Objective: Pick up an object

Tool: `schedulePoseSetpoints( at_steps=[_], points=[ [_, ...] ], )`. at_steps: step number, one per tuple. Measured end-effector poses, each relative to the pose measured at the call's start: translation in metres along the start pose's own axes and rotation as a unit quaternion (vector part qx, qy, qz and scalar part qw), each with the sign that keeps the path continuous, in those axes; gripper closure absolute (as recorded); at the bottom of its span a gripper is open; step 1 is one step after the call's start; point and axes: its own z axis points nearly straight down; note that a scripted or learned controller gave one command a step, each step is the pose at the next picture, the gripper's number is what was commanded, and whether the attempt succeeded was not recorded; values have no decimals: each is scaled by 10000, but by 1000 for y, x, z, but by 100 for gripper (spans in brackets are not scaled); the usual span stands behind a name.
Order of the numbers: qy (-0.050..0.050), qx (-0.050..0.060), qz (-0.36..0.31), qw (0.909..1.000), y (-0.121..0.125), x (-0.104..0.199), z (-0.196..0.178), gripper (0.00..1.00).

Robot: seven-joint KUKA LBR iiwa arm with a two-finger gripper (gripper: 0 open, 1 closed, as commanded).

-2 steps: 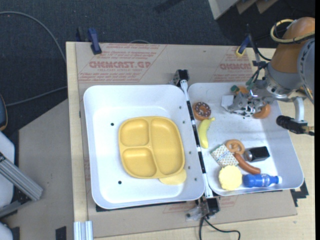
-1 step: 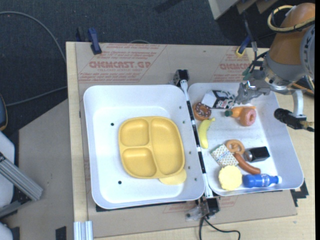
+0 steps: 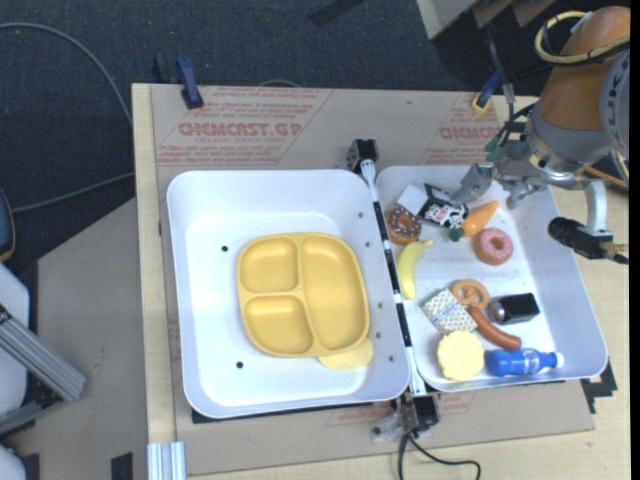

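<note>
Two shallow white bins sit side by side on the bench. Left bin [image 3: 200,298]: a yellow plastic divided tray [image 3: 300,294] with three compartments, and a pale yellow disc [image 3: 348,356] showing from under its near edge. Right bin [image 3: 570,298]: crowded. Chocolate doughnut [image 3: 404,224], yellow banana [image 3: 410,266], black-and-white toy [image 3: 441,211], pink-iced doughnut [image 3: 493,246], pretzel [image 3: 468,292], checkered packet [image 3: 450,313], red sausage [image 3: 494,329], small black block [image 3: 518,308], round yellow piece [image 3: 460,355], blue bottle [image 3: 520,362] lying flat.

Gripper [image 3: 480,183] hangs over the right bin's far end, just above an orange carrot-shaped toy [image 3: 481,215], with the black-and-white toy close beside. Nothing visibly between the fingers; whether they are spread or closed cannot be told.
</note>
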Motion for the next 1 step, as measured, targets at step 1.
schedulePoseSetpoints(
  at_steps=[1],
  points=[
    [-10, -8, 11, 10000, -77, 3, 79, 0]
  ],
)
